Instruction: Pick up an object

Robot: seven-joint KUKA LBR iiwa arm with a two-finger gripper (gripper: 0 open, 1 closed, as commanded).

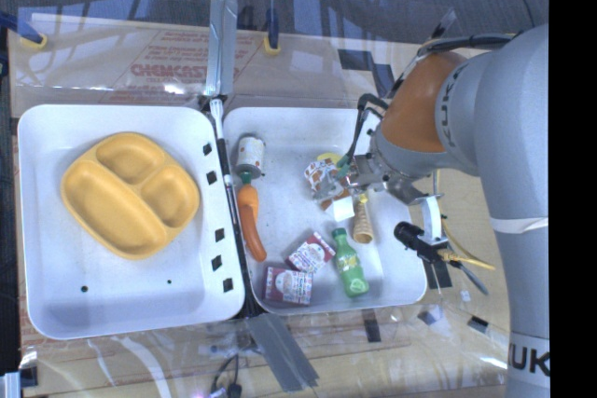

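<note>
The right bin (289,128) holds several small things. My gripper (347,187) is down near the bin's middle right, among a crumpled brown-and-white wrapper (319,174), a small yellow item (328,159) and a tan ice-cream cone (361,222). It stands right over the cone's top and beside the wrapper, and I cannot make out anything held in it. A green bottle (349,264) lies just below the cone. An orange carrot (250,221) and a small can (248,154) lie along the bin's left wall.
Two red-and-white packets (311,253) (288,285) lie near the right bin's front wall. The left bin (56,312) carries a yellow divided plate (131,193). My grey arm with its orange band (415,112) covers the right bin's right side.
</note>
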